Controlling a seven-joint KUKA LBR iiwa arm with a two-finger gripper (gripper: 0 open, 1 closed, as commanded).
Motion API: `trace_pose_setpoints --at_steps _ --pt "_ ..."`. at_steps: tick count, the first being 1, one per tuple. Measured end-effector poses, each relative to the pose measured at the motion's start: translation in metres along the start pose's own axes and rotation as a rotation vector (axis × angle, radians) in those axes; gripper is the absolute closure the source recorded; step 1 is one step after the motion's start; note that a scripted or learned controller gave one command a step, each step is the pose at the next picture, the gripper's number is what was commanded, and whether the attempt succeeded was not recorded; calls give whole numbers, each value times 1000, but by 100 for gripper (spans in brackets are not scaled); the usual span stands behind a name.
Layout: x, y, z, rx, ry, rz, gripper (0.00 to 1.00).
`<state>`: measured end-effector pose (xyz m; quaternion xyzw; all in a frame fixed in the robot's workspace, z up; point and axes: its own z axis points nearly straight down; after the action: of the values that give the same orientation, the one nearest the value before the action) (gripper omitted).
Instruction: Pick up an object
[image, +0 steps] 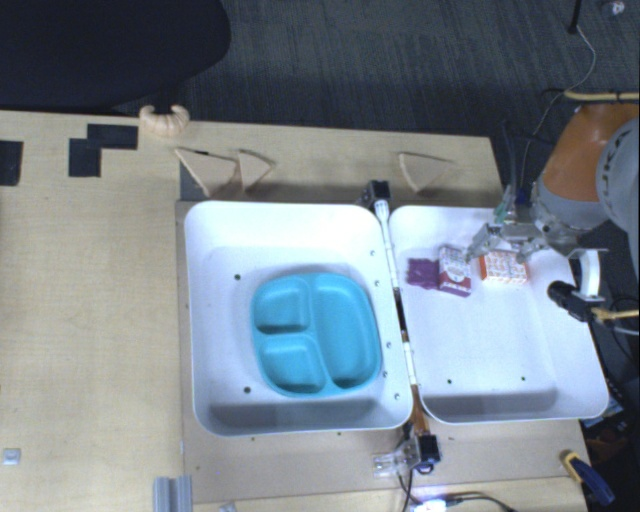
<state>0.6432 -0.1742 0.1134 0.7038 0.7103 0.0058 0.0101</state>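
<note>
Three small things lie in the right bin (500, 370), at its far end. A purple packet (424, 272) is on the left, with a small white and red packet (455, 264) lying partly on it. To their right sits an orange and white box (503, 269). My gripper (508, 240) hangs at the far right of this bin, right over the far edge of the orange and white box. Nothing shows as held in it.
The left bin (215, 300) holds a blue divided plate (315, 332) in its middle. A ridge (395, 300) separates the two bins. The near half of the right bin is bare white floor. The grey and orange arm (590, 160) comes in from the right.
</note>
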Motion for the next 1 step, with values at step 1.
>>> trace_pose_setpoints --at_steps 1 --pt "1 2 -12 -5 0 -3 100"
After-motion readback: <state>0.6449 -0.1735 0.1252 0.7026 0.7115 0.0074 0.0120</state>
